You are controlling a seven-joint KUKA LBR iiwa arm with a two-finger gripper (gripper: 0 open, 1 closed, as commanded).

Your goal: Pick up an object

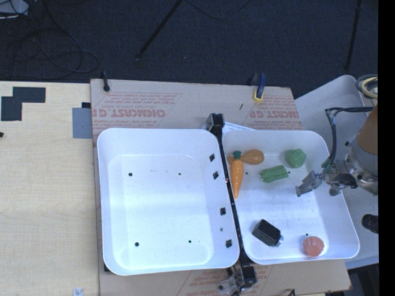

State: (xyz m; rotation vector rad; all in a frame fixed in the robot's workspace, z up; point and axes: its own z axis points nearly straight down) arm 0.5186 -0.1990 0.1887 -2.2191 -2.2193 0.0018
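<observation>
Green block (273,174), upper middle of right bin (345,227), well apart from black block (267,232): probably light, stiff, smooth; best taken across its narrow sides. Hand (307,187) hovers just right of it, fingers apparently spread, pinching nothing. Toy carrot (236,176) lies left.

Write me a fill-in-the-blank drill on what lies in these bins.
1. All the objects lie in the ____ bin.
2. The carrot lies against the ____ between the bins.
3. The black block lies left of the ____ ball.
4. The end effector hovers near that bin's ____ wall.

Missing words: right; divider; pink; right.
</observation>
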